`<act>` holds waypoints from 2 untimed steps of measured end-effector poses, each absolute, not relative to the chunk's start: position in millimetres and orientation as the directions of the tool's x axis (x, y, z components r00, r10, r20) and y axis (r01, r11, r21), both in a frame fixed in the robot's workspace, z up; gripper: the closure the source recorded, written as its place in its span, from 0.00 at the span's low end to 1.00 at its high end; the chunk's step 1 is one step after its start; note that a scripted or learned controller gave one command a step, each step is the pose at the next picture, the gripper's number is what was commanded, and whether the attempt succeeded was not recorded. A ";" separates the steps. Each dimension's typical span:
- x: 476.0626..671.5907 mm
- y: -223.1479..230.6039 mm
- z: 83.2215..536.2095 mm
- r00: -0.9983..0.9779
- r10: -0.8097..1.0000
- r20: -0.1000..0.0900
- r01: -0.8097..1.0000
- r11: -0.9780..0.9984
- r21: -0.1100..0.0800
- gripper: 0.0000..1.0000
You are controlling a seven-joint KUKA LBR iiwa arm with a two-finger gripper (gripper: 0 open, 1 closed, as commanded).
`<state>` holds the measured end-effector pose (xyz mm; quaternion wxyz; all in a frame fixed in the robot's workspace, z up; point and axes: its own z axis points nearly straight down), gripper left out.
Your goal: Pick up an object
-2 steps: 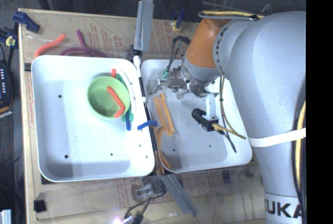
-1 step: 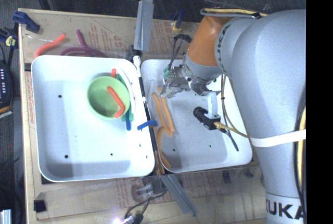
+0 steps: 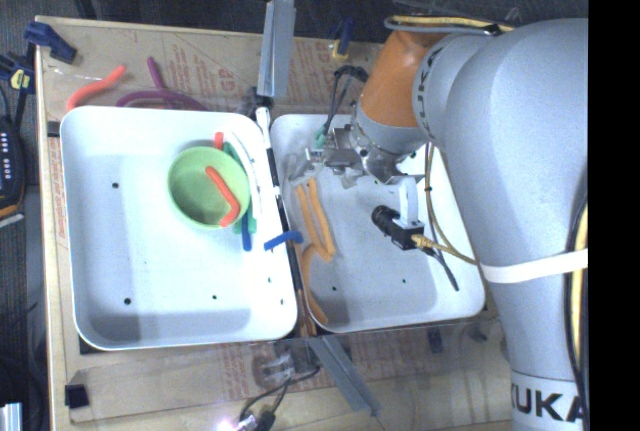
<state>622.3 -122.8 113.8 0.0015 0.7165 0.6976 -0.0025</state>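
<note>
One pincer (image 3: 312,159) hangs just above orange sticks (image 3: 318,219) in the right bin (image 3: 400,304).

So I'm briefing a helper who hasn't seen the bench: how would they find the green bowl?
Start at the left white bin, the one away from the arm. The green bowl sits in its upper right part, near the wall shared with the other bin. It is the only round item there, with an orange strip lying across it and thin green and blue sticks beside it.

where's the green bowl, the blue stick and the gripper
green bowl (image 3: 200,194): camera view, on its inner floor, in the left bin
blue stick (image 3: 283,240): camera view, mid-length, at the left bin's right rim
gripper (image 3: 318,159): camera view, at the fingertips, over the right bin
</note>
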 end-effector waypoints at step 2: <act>598.3 -107.4 106.9 -0.016 1.000 -0.011 1.000 0.016 0.008 1.00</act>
